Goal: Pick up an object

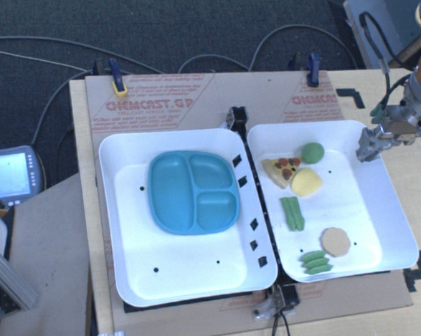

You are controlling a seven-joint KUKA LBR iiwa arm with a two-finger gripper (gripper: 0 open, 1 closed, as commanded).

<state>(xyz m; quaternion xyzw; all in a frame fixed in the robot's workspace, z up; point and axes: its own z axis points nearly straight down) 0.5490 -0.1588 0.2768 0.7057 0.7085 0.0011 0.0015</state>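
Two white bins sit side by side. The left bin (131, 270) holds a blue divided plate (193, 192). The right bin (387, 223) holds a pizza slice (281, 170), yellow lemon (306, 182), green ball (312, 152), round cookie (336, 241), and green beans (293, 213). The gripper (368, 147) hovers at its upper right rim; whether it grips anything I cannot tell.
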